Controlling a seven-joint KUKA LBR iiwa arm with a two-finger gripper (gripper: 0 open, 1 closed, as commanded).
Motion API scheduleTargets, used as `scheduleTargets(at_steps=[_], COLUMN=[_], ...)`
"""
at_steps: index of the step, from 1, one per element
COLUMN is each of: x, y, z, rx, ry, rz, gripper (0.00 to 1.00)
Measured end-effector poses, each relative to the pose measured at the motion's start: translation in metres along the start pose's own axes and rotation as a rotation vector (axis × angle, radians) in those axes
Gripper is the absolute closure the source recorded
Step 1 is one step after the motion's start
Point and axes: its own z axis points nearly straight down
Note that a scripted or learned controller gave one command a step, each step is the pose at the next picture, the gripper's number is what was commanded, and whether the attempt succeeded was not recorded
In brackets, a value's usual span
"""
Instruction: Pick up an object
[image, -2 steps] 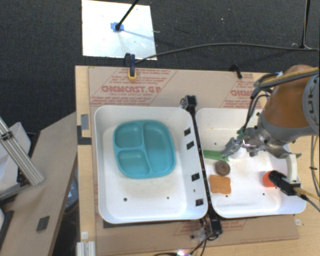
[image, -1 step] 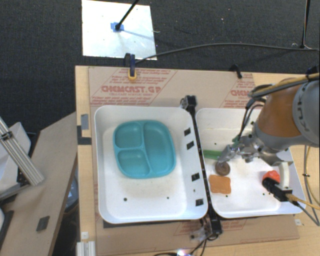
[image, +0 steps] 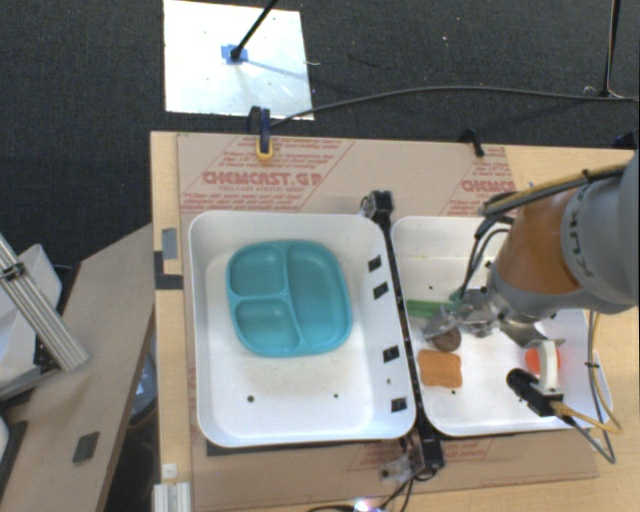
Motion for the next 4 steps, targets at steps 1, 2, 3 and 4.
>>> scheduleTargets(at_steps=[1, 2, 3, 4], x=[0.000, -0.008, -0.007, -0.008], y=[0.001, 0.004, 0.001, 0.003], z=[-0.013, -0.059, -0.104, -0.158], rx=[-0.004, -0.007, -0.007, -0.009], ry=[-0.001, -0.002, -0.001, -0.002], rz=[0.000, 0.002, -0.003, -0.004], gripper=[1.00, 1.00, 1.00, 1.00])
